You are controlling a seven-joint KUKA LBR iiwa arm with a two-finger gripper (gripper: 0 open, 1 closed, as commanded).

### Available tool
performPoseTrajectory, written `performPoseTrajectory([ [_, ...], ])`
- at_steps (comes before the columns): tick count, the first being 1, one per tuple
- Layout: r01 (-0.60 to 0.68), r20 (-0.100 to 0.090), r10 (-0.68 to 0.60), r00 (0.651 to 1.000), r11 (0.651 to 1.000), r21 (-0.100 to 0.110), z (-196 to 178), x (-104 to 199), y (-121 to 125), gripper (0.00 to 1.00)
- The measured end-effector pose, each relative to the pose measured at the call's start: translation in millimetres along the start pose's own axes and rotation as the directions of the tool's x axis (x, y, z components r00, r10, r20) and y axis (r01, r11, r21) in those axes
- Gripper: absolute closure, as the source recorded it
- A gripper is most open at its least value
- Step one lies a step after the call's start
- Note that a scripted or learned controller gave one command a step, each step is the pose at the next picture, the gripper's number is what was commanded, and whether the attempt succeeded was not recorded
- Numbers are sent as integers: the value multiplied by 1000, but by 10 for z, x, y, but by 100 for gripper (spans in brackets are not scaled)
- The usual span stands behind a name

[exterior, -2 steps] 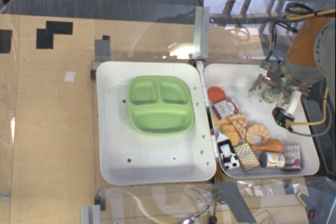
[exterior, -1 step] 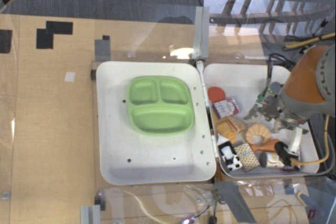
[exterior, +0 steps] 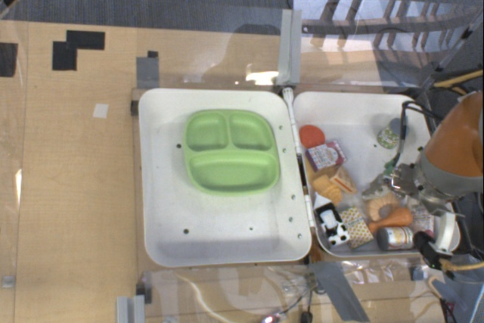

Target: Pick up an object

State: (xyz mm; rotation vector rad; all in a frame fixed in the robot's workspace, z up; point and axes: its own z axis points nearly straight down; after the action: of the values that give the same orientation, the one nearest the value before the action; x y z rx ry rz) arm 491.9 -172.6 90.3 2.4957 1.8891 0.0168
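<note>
Camera view: arm over the right bin (exterior: 355, 104), gripper (exterior: 393, 189) low among crowded toy food; whether it is open or closed cannot be told.

Just below the gripper lies an orange drumstick-like toy (exterior: 393, 218), seemingly light, stiff, smooth; its narrow shaft suits grasping. Labels are too small to read.

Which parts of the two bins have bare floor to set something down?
Left bin: bare floor all around the green tray, widest in front of it. Right bin: bare strip along the far wall, behind the red disc. Its near half is crowded with small objects and the gripper.
</note>
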Motion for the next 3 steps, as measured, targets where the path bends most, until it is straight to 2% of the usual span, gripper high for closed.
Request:
performPoseTrajectory([
  [1, -143, -1, 143, 990, 990, 2, 4, 26, -13, 0],
  [2, 108, 2, -108, 994, 994, 3, 9, 272, 370, 0],
  [3, 80, 0, -80, 997, 997, 1, 2, -32, 15, 0],
])
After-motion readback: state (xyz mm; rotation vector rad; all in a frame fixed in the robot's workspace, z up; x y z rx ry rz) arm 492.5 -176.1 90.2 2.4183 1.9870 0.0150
